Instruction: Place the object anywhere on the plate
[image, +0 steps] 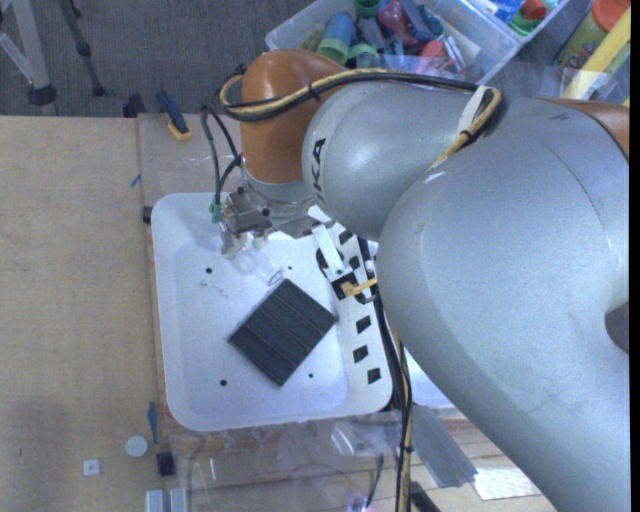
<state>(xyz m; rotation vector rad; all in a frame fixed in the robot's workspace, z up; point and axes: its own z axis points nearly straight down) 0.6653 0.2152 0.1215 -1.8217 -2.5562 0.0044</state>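
Note:
A dark grey ribbed square plate (283, 331) lies turned like a diamond in the middle of the left white bin (185, 390). My gripper (243, 238) hangs low over the bin's far part, just beyond the plate's far corner, under the orange band (283, 112) of the arm. A small pale, see-through thing (274, 277) lies on the bin floor between the gripper and the plate; its shape is too faint to make out. A small green bit (214, 210) shows at the gripper's left side. Nothing rests on the plate.
The grey arm (480, 260) covers the right bin and most of the right half of the view. A white strip with black squares (356, 310) runs along the left bin's right rim. Plastic tubs of coloured toys (400, 35) stand behind the bench. Bare wooden table (70, 300) lies left.

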